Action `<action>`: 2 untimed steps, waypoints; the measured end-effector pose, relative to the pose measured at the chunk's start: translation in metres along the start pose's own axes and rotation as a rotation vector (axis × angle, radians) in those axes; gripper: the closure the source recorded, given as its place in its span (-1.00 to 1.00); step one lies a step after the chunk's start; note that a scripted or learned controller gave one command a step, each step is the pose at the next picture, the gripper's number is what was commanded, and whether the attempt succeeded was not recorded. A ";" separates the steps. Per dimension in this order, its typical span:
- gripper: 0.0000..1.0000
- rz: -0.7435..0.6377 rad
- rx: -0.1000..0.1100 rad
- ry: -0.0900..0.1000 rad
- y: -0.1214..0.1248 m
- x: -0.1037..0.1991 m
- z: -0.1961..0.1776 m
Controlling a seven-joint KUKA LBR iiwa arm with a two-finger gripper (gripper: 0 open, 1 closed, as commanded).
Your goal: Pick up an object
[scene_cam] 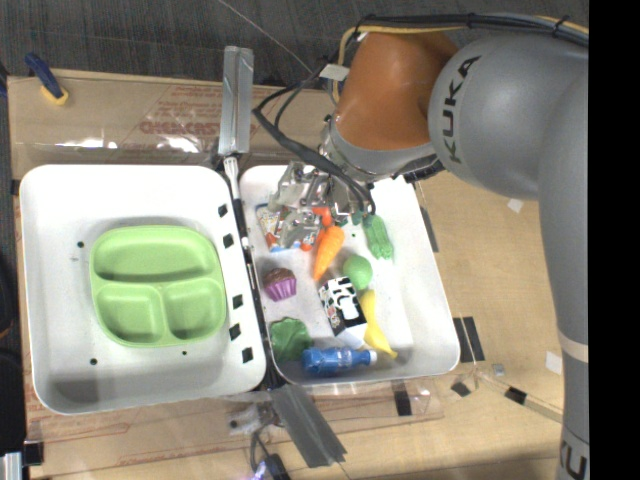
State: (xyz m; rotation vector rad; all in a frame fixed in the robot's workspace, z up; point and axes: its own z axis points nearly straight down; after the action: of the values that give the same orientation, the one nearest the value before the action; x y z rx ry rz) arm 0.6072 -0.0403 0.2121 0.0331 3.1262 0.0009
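On the bench [500, 298] stand two shallow white bins side by side. The left bin [50, 268] holds one thing, a light green tray [157, 284] with three compartments, lying flat near the middle.

The right bin [425, 308] holds many small things close together. An orange toy carrot [327, 250] lies at a slant near the middle, and just beside it, toward the right wall, lies a dark green toy vegetable [378, 237]. Below the carrot is a round light green fruit [357, 270], then a black and white small box [341, 302] and a yellow banana [375, 330] touching it. A purple cupcake [279, 284] sits near the left wall. At the front edge lie a green leafy piece [288, 338] and a blue bottle [335, 359] on its side.

The tool [297, 213] is low in the back part of the right bin, just beside the top of the carrot. I cannot tell how its fingers stand, and whether it holds something.
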 end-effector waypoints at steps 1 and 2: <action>1.00 0.097 0.002 0.007 -0.008 -0.048 -0.075; 1.00 0.072 0.002 0.015 -0.025 0.035 -0.052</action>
State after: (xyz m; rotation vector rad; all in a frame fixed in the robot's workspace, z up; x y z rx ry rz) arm 0.5712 -0.0647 0.2635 0.1460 3.1377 -0.0012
